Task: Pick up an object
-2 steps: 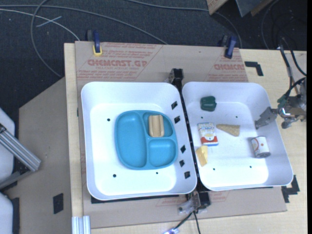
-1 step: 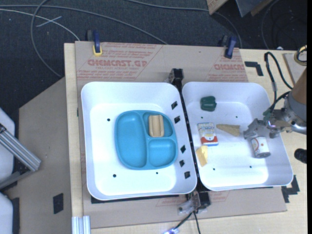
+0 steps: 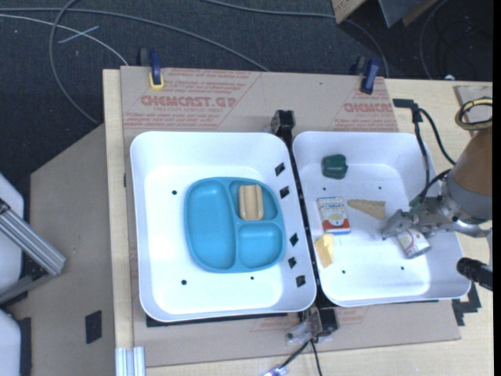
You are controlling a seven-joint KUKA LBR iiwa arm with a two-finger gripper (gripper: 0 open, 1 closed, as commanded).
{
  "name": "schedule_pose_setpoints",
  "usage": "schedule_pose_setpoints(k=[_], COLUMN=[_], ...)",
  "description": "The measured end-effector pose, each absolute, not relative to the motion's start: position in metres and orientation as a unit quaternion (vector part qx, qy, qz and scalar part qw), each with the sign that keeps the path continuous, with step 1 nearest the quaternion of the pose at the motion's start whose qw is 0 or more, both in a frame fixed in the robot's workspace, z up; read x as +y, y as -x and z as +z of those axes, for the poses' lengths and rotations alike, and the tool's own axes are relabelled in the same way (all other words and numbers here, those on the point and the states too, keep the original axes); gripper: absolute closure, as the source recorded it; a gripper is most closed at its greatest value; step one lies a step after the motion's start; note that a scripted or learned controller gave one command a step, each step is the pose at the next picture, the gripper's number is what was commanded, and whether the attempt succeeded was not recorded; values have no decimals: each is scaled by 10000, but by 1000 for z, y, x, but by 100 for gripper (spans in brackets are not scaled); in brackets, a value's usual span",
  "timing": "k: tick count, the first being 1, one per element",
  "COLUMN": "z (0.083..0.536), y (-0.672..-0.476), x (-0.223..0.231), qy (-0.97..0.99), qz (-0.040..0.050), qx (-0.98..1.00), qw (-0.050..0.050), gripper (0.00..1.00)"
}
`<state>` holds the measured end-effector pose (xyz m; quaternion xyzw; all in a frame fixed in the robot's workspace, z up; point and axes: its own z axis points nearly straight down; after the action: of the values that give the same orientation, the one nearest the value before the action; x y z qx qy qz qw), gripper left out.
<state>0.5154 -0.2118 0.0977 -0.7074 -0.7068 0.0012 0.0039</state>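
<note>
You are looking down on a counter (image 3: 117,210) carrying two shallow white bins side by side. The left bin (image 3: 156,272) holds a blue divided plate (image 3: 233,224) with a tan block (image 3: 250,202) resting in its upper right compartment, out of the way of the arm.

The right bin (image 3: 368,288) is where the loose candidates lie: a dark green piece (image 3: 334,165) near the top, a small red and white carton (image 3: 334,215) in the middle, a yellow piece (image 3: 324,251) just below it, and a tan wedge (image 3: 368,207) to its right. They sit apart from one another, which should leave room to close around any one.

The arm (image 3: 473,178) reaches in from the right, and its gripper (image 3: 403,227) sits low at the right side of this bin, just beside a small whitish item (image 3: 415,244) (probably the intended target). You cannot tell whether the jaws are spread or closed, nor whether they touch that item.
</note>
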Motion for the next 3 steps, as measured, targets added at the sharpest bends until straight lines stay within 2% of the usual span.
schedule_pose_setpoints(k=[1, 3], z=[112, 222], y=[-518, -537], x=[-212, -206], qy=[7072, 7064], qz=[-9, -15], qx=[-7070, -7078], qw=[0, -32], gripper=[100, 100])
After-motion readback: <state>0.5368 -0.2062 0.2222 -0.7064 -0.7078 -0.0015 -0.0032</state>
